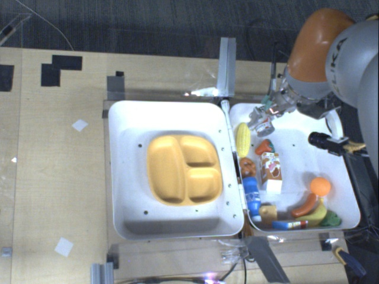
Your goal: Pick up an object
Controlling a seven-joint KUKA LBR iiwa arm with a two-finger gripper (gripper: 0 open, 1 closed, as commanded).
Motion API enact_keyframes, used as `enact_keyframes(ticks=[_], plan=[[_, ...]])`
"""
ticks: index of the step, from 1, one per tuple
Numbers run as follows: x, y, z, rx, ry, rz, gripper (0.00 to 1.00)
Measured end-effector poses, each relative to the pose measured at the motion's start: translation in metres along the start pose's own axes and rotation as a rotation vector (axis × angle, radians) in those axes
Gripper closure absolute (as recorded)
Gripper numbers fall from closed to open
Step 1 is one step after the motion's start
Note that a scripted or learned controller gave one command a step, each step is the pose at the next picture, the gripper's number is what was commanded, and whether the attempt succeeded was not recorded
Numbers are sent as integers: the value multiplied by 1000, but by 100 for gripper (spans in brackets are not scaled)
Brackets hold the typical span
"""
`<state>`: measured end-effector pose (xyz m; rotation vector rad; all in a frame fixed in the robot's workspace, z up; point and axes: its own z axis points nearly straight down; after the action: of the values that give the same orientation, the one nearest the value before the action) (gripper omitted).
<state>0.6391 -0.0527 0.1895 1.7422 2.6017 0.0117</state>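
The pincer (260, 122) hangs low over the right bin's (349, 176) upper left, just beside the corn cob (243, 138), probably lining up a grab; whether it is clenched I cannot tell. The yellow divided tray (183, 169) sits in the left bin (127, 176).

Two white bins (118, 176); one yellow divided tray (183, 169); one corn cob (243, 139); one blue bottle (251, 195); one carton (271, 169); one orange ball (320, 186); one banana (317, 213); perhaps one sausage (304, 205).
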Motion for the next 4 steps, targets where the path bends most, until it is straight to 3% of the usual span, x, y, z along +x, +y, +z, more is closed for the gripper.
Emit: enact_keyframes(ticks=[1, 2, 3, 4], plan=[[-29, -74, 59, -1, -3, 149, 100], [-45, -97, 59, -8, -9, -233, 100], [-43, -101, 66, 5, 1, -233, 0], [-101, -110, 94, 1, -3, 117, 0]])
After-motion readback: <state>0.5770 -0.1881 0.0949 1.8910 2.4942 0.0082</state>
